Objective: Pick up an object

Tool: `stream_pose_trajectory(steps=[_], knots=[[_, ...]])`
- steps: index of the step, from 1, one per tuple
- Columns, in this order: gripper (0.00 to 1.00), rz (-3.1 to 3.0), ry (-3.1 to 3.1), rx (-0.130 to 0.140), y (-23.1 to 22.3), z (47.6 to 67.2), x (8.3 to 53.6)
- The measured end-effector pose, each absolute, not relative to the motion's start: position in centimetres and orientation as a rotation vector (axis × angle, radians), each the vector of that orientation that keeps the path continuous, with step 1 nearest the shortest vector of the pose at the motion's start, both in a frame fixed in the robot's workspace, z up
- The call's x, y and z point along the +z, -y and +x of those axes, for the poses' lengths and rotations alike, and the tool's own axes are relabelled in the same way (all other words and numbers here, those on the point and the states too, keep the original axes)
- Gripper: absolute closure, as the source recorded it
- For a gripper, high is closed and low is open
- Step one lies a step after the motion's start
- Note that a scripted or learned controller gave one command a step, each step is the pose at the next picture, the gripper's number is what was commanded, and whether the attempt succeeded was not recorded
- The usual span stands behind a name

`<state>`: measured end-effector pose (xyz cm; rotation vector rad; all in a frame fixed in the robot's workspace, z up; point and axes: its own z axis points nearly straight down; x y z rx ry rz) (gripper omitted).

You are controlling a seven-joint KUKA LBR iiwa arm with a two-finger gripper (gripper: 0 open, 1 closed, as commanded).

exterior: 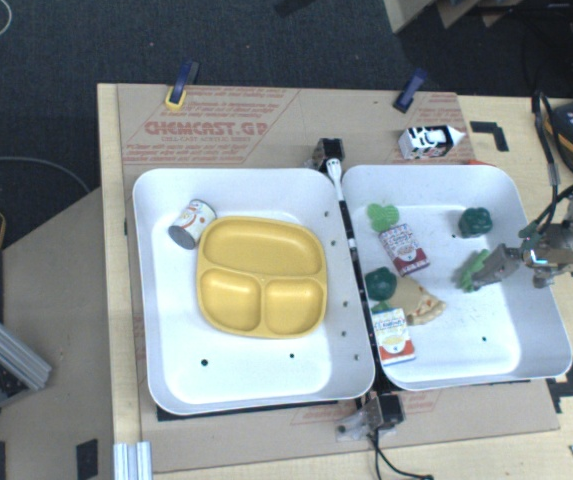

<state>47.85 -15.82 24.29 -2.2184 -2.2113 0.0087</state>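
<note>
My gripper (pixel 498 264) reaches in from the right, low over the right bin (pixel 536 348). Its tip is at a long green object (pixel 471 272) in the bin's right half; whether it grips that object is unclear. Also in this bin are a round dark green piece (pixel 474 222), a light green leafy piece (pixel 383 215), a red and white packet (pixel 404 248), a dark green ball (pixel 380 284), a tan piece (pixel 424 307) and a small red and white carton (pixel 393 335).
The left bin (pixel 166 358) holds a yellow divided plate (pixel 262 276) and a small tipped can (pixel 191 224). A black and white toy (pixel 431 141) lies on the cardboard behind the right bin. Clamps (pixel 178 86) sit at the board's far edge.
</note>
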Motion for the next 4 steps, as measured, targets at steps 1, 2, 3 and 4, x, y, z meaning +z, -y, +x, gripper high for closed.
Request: stream_pose_trajectory(steps=[1, 2, 3, 4], knots=[[0.0, -2.222, 2.221, 0.0, 15.8, 48.1, 24.8], [0.0, -2.217, 2.216, 0.004, 15.4, 47.9, 20.4], [0.0, -2.215, 2.216, 0.005, 14.8, 47.5, 14.2], [0.0, -2.217, 2.216, 0.005, 14.7, 47.4, 8.8]])
